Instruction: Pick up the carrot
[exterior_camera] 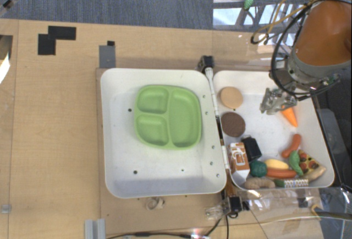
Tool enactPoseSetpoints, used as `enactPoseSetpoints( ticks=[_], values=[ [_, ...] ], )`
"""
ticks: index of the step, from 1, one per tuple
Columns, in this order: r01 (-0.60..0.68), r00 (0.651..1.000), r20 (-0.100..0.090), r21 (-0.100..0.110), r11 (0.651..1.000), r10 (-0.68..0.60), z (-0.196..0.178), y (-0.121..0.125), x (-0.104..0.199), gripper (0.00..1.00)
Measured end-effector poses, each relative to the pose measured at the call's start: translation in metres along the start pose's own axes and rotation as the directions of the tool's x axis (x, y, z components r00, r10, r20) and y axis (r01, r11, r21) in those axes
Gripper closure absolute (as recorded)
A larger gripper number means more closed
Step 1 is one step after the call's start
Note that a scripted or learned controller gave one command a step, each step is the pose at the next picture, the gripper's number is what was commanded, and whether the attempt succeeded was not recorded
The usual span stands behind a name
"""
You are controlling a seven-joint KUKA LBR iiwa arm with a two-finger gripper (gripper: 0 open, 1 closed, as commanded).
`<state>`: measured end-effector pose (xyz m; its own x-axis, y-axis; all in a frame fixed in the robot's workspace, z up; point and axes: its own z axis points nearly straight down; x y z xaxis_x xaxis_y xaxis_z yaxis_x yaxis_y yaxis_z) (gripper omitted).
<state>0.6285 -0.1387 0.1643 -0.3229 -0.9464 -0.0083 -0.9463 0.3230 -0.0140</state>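
The carrot (290,117) is a small orange cone lying in the right bin (250,81), near its right wall, with the tip pointing down the view. My gripper (278,101) hangs just up and left of it, its metal end at the carrot's thick end. From this angle I cannot make out whether it touches the carrot. The grey arm with its orange band (325,31) reaches in from the upper right.
The left bin (118,166) holds a green divided plate (168,115). In the right bin lie a tan cookie (231,97), a brown cookie (233,124), a black block (252,148), a red sausage (292,146) and several toy foods heaped along the near edge (278,169).
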Motion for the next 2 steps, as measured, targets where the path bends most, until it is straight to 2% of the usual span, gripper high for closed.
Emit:
enactPoseSetpoints(
  ticks=[1,2],
  values=[
    [0.452,0.892,-0.003,0.002,0.892,-0.452,0.0729,-0.0035,0.0528,1.00],
    [0.452,0.892,-0.002,0.001,0.892,-0.452,0.0734,-0.0032,0.0521,0.00]
  ],
)
